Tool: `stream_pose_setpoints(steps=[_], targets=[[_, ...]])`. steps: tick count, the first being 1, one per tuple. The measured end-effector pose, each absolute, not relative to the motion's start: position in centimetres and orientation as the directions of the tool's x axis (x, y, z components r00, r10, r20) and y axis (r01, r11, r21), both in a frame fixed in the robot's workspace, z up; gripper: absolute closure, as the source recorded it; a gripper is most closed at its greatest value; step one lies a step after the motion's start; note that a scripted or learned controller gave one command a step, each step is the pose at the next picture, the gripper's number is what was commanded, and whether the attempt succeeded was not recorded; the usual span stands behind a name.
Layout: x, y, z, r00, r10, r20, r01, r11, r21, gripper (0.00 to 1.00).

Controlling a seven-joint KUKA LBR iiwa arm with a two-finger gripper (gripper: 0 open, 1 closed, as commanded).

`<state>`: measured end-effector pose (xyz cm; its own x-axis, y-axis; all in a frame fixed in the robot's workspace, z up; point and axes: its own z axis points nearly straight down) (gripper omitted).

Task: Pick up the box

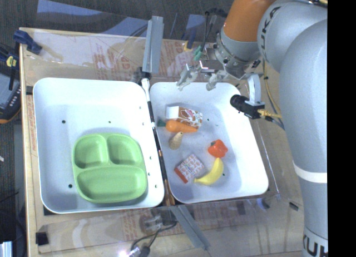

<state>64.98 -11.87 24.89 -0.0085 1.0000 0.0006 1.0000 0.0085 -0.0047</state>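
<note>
Hand (197, 78) poised over the far rim of the right bin (253, 178); box (189, 168) lies untouched in that bin.

The hand's two slim metal fingers are spread apart and grip nothing; their tips sit at the bin's far edge, clear of all contents. The box, a small flat rectangular carton with red-and-white print, rests in the near half of the right bin, just beside a curved yellow banana (211, 173). A second printed carton (188, 117) touches an orange carrot (181, 127) in the far half. A tan rounded item (176, 139) and a red-orange lumpy piece (218, 149) lie between these groups. The left bin (50, 100), smooth white plastic, carries a green three-compartment tray (110, 168) toward its near edge.
</note>
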Motion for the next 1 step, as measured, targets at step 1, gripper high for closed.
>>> stream_pose_setpoints(steps=[1], targets=[[62.79, -13.85, 11.36, 0.012, 1.0, -0.004, 1.0, -0.012, 0.019, 0.0]])
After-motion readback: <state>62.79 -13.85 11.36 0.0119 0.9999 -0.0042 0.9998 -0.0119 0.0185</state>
